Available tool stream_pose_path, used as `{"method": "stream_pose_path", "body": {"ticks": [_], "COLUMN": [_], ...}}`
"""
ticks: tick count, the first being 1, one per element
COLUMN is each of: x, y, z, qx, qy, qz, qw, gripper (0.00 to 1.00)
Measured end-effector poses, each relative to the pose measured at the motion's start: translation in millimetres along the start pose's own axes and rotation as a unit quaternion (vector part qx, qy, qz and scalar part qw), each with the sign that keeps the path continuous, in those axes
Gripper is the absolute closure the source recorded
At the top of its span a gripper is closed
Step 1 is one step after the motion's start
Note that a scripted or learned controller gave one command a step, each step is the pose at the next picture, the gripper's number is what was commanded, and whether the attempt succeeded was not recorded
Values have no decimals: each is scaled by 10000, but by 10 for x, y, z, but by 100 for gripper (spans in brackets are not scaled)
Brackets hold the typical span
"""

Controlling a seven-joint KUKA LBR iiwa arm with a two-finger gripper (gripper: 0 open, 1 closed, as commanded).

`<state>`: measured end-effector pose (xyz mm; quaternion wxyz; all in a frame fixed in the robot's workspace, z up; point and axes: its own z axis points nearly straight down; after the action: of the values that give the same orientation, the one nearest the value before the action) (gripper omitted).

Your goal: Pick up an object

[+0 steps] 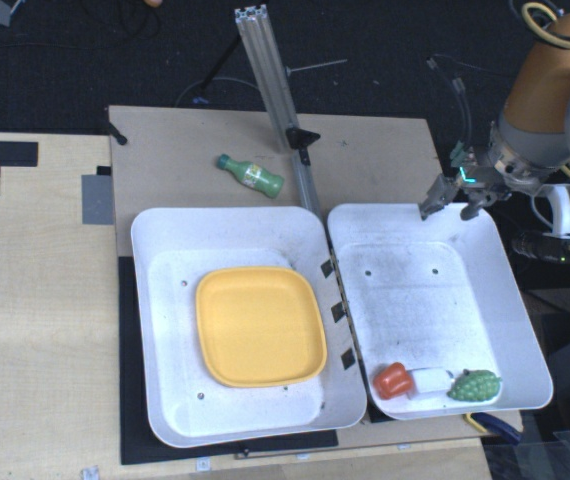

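In the right bin (435, 298), three small things lie along the near edge: a red pepper-like toy (393, 380), a white block (428, 379) and a green bumpy toy (475, 385). My gripper (453, 204) hovers over the far edge of the right bin, well away from them. Its fingers are spread and open, with nothing between them. A yellow square plate (261, 325) fills the middle of the left bin (160, 258).
A green bottle (251, 175) lies on the bench behind the left bin. A slanted metal rail (277, 78) rises from between the bins toward the back. Black clips (337, 311) sit on the seam between the bins. Cables lie on the dark floor behind.
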<state>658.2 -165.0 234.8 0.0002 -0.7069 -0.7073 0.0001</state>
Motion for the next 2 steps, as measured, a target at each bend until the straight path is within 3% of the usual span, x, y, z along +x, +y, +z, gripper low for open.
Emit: {"method": "stream_pose_path", "body": {"ticks": [1,2], "x": [0,-53], "y": [0,-88], "z": [0,553], "qx": [0,23], "qy": [0,4], "qz": [0,1], "qw": [10000,10000], "gripper": [0,0]}}
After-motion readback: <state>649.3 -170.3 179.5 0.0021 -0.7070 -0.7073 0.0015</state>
